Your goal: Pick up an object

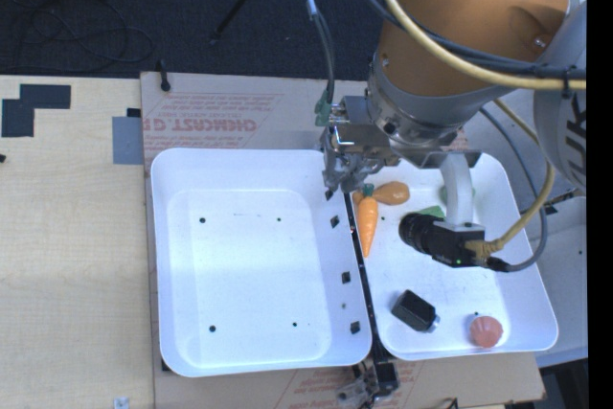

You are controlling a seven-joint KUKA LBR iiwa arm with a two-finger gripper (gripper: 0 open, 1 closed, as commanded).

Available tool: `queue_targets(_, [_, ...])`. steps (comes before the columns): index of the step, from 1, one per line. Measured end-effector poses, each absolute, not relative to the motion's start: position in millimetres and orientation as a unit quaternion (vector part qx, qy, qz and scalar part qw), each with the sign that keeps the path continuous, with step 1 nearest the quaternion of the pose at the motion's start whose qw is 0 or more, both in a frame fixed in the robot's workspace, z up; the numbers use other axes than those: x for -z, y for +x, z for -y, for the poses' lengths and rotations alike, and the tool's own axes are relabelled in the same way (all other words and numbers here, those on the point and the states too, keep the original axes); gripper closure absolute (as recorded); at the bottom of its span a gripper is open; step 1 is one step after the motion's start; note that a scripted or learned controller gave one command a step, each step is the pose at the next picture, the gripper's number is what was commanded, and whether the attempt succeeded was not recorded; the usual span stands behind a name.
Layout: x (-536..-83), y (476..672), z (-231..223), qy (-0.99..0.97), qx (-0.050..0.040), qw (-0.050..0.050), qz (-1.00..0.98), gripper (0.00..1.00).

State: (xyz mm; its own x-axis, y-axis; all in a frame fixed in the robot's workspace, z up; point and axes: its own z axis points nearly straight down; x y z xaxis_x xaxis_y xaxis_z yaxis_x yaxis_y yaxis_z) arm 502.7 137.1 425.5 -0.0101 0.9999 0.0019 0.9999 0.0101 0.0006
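Orange-banded arm (469,14), gripper (343,175) above carrot (366,223), right bin (536,321)

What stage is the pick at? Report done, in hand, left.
Done: the arm has reached into the right bin, and the gripper sits by the top of the carrot. In hand: nothing visibly lifted; the carrot, the orange piece, black block and pink ball all lie in the bin. Left: grasp and lift.
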Motion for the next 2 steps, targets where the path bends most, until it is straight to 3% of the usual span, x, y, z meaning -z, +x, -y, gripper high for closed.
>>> queue_targets(1, [-475.1,474.7,-180.7,-0.705,0.0005,0.0,0.709,1.0])
queue_targets(2, [-480.1,577.8,-175.0,-0.708,-0.0007,-0.001,0.706,1.0])
